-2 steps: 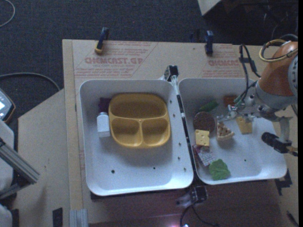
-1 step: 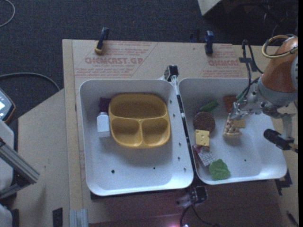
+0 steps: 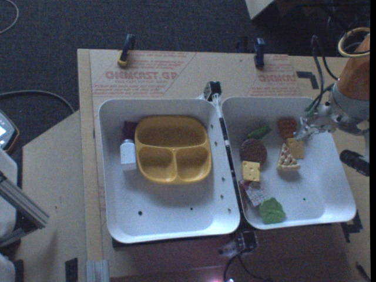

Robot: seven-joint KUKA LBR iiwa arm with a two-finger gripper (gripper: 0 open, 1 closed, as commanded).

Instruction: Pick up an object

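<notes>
Arm: I see it reaching in from the right, grey with its orange band at the top right edge.
Hand (image 3: pixel 302 133): it sits low over the upper right part of the right bin (image 3: pixel 329 207), its tip just above the toy food; I cannot tell whether it is open or closed, nor whether it grips anything.
Nearest items: the brown waffle-like square (image 3: pixel 286 126) lies just left of the tip, and the tan cracker (image 3: pixel 295 148) just below it, touching the triangular wedge (image 3: pixel 286 160).
Rest of right bin: I count a green pod (image 3: pixel 258 132), a dark round cookie (image 3: pixel 253 151), a yellow cheese slice (image 3: pixel 251 171), a small patterned packet (image 3: pixel 255 193) and a green leafy piece (image 3: pixel 272 210) near the front wall.
Left bin (image 3: pixel 170 222): it holds a yellow divided plate (image 3: pixel 173 148), with a small white bottle (image 3: pixel 128 155) touching its left edge and a dark item (image 3: pixel 130 128) behind the bottle.
Surface (image 3: pixel 88 157): both bins rest side by side on a tan board.
</notes>
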